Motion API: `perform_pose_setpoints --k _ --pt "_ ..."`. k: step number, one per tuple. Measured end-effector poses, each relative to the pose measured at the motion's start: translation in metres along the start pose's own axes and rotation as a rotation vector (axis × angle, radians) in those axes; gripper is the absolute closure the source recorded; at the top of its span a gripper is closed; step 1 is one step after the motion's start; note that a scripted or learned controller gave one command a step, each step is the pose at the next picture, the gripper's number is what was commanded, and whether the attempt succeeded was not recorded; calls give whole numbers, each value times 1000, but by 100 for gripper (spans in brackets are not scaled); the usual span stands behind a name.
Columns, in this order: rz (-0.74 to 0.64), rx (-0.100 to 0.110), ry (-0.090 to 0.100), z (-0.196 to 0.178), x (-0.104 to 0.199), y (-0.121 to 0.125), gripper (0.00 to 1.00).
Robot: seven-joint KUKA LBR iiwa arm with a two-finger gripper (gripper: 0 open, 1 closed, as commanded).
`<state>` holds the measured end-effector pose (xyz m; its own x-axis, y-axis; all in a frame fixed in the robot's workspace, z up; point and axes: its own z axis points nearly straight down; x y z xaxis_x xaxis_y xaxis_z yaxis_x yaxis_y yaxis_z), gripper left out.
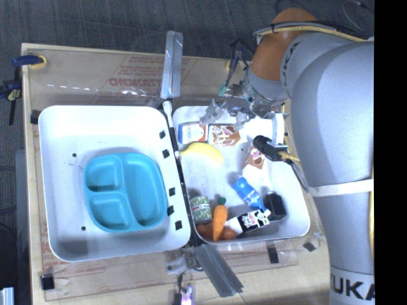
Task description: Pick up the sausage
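A small reddish-brown piece (229, 234) that looks like the sausage lies at the front of the right bin (297, 224). It is tucked between the carrot (218, 221) and a black-and-white carton (255, 220) and is partly hidden. My gripper (226, 115) hangs over the back of the same bin, well away from that piece. It stands open, its fingers spread above a brown carton (224, 135), and there is nothing between them.
The right bin also holds a banana (202, 151), a blue-and-white carton (190, 133), a blue bottle (247, 192), a green can (200, 207), a brown-and-white packet (255, 160) and a black block (275, 204). A blue divided plate (124, 192) lies in the left bin (57, 132).
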<state>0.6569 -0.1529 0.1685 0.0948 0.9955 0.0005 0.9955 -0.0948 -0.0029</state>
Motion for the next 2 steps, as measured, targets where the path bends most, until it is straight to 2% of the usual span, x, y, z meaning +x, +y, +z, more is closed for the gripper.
perform_pose_setpoints --k 1,2 --pt "-184 -31 -6 60 -16 -26 0" --pt "-126 1 0 78 3 -120 0"
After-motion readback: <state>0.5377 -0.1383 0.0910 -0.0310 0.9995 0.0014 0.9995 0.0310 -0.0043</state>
